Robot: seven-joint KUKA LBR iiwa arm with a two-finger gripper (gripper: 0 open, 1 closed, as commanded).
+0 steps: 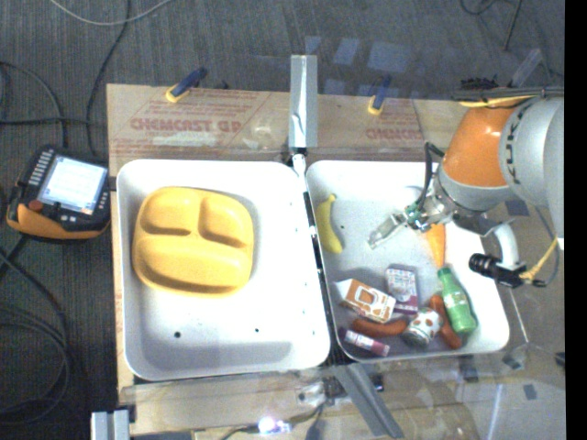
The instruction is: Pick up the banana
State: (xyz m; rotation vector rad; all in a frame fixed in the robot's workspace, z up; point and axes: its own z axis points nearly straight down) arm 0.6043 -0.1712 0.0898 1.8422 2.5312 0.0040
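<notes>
The banana (328,225) is seen lying lengthwise against the left wall of the right bin (367,174), apart from the other items. The end effector (390,229) hangs nearby, empty, its fingers apart. The banana is judged light, firm and smooth-skinned; a grasp across its middle is advised, the wall permitting.

This is a robotics lab: a grey and orange industrial arm (500,159) reaches over a desk (211,122) bearing two white bins (275,356), a teach pendant (62,193) lies on carpet, and cables (92,7) trail across the floor.
</notes>
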